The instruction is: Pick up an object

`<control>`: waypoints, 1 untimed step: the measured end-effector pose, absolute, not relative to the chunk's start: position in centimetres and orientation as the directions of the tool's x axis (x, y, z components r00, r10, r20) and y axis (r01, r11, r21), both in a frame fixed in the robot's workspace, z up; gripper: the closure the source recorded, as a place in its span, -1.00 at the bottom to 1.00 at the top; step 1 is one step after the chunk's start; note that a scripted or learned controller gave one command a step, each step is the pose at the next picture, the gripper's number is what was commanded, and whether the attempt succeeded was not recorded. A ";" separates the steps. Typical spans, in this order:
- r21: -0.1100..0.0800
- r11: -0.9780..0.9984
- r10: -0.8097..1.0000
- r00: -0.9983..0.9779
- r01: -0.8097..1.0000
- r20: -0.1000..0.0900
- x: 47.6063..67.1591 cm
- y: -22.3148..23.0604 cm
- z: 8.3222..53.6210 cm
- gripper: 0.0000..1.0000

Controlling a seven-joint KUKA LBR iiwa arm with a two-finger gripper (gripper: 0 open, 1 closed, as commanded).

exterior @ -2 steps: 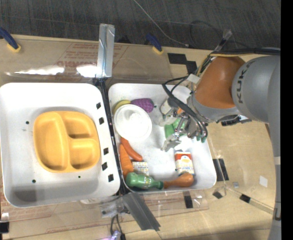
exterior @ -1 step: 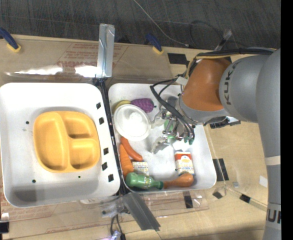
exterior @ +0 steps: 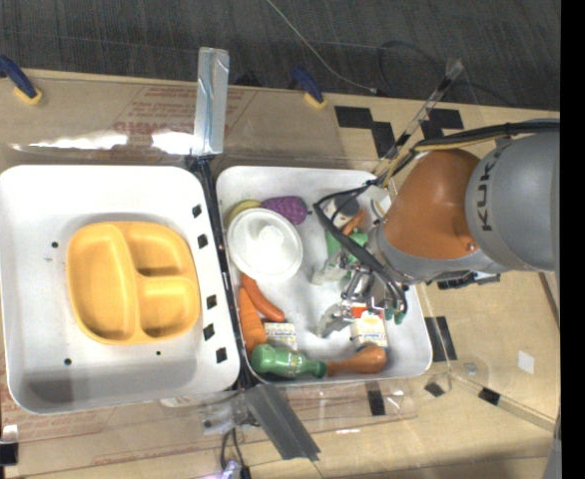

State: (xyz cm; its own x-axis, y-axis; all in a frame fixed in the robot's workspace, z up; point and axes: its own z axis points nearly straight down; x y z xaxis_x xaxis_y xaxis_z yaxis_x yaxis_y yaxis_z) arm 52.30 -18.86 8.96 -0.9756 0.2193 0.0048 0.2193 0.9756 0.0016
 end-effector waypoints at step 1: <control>0.002 0.995 0.099 -0.995 0.099 -0.001 48.4 -20.8 9.1 -1.00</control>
